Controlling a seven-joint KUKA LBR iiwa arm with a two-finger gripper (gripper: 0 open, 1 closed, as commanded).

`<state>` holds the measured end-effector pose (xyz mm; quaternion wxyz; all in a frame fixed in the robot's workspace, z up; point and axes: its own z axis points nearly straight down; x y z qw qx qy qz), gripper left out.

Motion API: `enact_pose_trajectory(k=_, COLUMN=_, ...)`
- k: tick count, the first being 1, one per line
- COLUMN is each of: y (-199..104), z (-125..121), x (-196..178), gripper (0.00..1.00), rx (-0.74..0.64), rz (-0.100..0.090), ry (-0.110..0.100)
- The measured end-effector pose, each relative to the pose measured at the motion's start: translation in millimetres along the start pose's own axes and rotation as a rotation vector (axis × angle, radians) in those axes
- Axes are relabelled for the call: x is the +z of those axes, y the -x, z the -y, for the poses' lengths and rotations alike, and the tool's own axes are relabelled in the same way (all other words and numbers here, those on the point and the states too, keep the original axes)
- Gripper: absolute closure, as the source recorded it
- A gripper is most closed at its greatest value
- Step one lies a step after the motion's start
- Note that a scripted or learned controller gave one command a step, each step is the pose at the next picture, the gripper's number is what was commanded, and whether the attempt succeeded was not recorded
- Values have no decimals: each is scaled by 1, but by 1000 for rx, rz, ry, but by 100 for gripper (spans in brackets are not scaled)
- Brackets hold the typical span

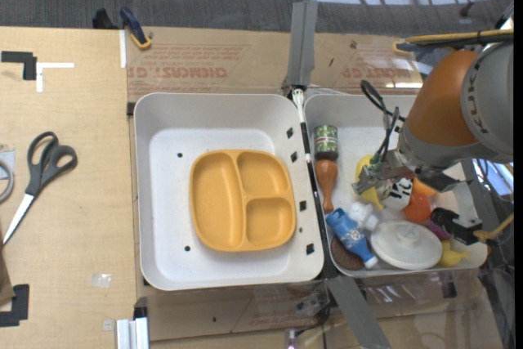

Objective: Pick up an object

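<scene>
Right bin (347,112) (cluttered), fingers (377,176) low over yellow toy (365,169), grip state unclear.

Right bin (343,106) crowded — left bin (163,257) roomier (yellow plate (243,199) central).

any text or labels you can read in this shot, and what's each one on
Red print on the cardboard sheet behind the bins: upside down from this camera, roughly "CHEMICAL GE...", not fully legible.
Small bottle label: too small to read.
Blue bottle label: too blurred to read.
Nothing else readable.
</scene>
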<state>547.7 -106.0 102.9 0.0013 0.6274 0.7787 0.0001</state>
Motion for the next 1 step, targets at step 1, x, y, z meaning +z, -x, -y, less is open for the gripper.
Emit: enact_pose_trajectory(k=1, y=-52, z=-57, x=-89, gripper=100, rx=61, rz=-1, ry=-2)
